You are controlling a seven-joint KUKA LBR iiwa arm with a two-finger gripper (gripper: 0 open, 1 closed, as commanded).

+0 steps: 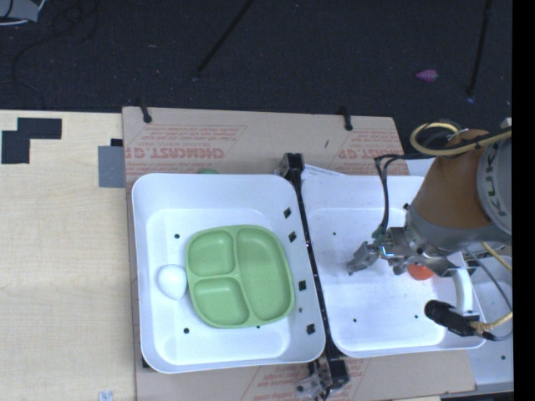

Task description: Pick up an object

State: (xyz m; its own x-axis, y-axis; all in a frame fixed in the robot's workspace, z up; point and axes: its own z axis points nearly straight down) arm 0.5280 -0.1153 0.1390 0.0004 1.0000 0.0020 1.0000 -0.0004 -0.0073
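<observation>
Green plate (240, 276) lies flat in the middle of the left bin (150, 224), a white ball (172, 281) touching its left edge, with bare floor above and below. The gripper (361, 261) hangs over the right bin's (351, 215) open centre, arm reaching in from frame right; clenched or released, I cannot tell.

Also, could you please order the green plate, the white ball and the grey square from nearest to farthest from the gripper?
1. Green plate, in the left bin, nearest the gripper over the right bin.
2. White ball, beside the plate's left edge, same bin.
3. Grey square, on the bench beyond the left bin's upper left corner.
</observation>
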